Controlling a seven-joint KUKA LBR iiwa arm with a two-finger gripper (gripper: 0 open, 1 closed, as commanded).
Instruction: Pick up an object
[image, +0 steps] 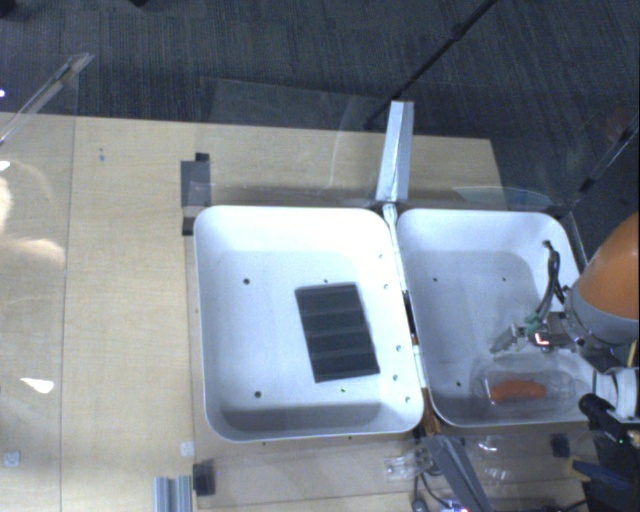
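1. The arm (608, 285) reaches in from the right and hangs over the near right part of the right bin (470, 235). Its claw (535, 337) sits low over the bin floor, just above a small orange object (517, 390).

2. The orange object lies flat near the bin's near wall, inside what looks like a clear wrapper or pouch. The wrapper's outline is faint, so its true extent is hard to judge.

3. Whether the claw is spread wide or closed, I cannot tell; the tip is small and cluttered with cable and glare. Nothing is visibly between it.

4. My reading: this is the approach step, with the pick not yet made. The orange object rests on the bin floor, apart from the claw.

5. The next move likely calls for a short shift toward the near wall and a descent straight onto the orange object.

6. Edges matter here. The object lies near the near wall and not far from the right corner, so there is little room on those sides. A clear wrapper may slip or crumple under the grip.

7. Open room lies toward the far and left parts of the right bin, which are bare white floor.

8. The left bin (230, 300) holds a dark ribbed slab (337, 331) at its middle, well apart from the arm, on the wooden worktop (110, 330).
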